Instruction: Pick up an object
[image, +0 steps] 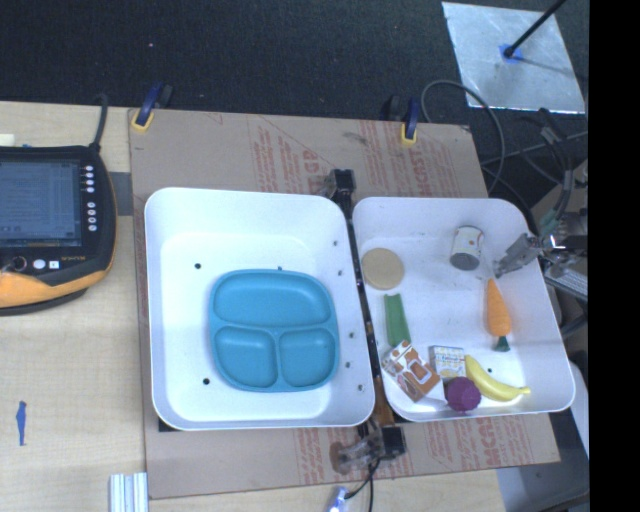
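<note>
Gripper (515, 255) sits at the right bin's (420, 212) far-right rim, low over the edge, its metal fingers pointing in toward the bin's middle; the view is too small and blurred to tell whether it is spread or closed, and nothing shows between its tips.

No one target is named, so any item qualifies. Nearest are the grey cup (466, 247), lying near the bin's far edge just inside the gripper, and the carrot (497, 310) along the right wall. A tan disc (382, 268) and green stick (398, 318) lie by the bin's left wall. Snack packets (412, 370), a purple ball (461, 394) and the banana (495, 382) crowd the near edge. The left bin (180, 215) carries a blue divided tray (272, 329).

Judgement: approach stage, no grasp yet. Best bet is prob. the carrot: it stands apart from its neighbours, w/ room either side. Align the fingers across its narrow width, centre over the thick orange part, descend straight, then close. Avoid the near-edge cluster, where items touch and a pinch could shove one aside. The cup may roll.
</note>
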